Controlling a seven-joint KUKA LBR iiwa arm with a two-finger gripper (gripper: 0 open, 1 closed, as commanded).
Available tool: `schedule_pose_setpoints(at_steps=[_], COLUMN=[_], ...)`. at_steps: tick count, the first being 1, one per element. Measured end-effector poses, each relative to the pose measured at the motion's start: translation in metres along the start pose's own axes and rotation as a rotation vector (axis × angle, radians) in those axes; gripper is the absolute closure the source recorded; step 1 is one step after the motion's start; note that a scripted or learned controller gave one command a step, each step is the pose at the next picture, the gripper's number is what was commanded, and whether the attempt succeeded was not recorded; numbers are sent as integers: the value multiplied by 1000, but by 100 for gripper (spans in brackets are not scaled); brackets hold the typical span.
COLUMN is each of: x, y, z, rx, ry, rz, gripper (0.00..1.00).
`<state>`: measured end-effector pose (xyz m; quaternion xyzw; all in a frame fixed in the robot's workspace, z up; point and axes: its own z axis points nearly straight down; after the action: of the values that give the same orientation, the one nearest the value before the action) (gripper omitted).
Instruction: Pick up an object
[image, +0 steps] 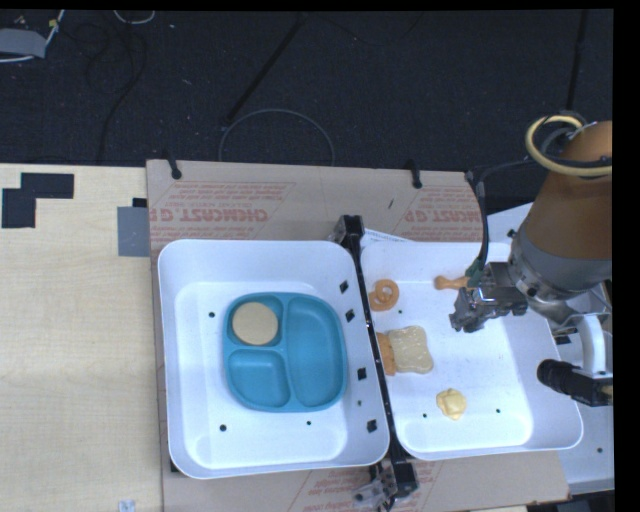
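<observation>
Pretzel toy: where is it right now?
The pretzel toy lies in the right bin, near its left wall, just above the toast slice and left of the claw.

Two shallow white bins (190, 300) side by side on brown cardboard (300, 205), atop a pale wooden desk (70, 340). Black cables (275, 125) lying on dark floor behind.
</observation>
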<state>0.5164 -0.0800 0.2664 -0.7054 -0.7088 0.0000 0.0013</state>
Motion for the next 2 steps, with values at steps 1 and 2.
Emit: schedule_pose_setpoints(at_steps=[1, 2], x=[52, 96], y=[17, 34], z=[1, 25], rx=[0, 4], ry=[-1, -1], rz=[0, 2], gripper=[100, 100])
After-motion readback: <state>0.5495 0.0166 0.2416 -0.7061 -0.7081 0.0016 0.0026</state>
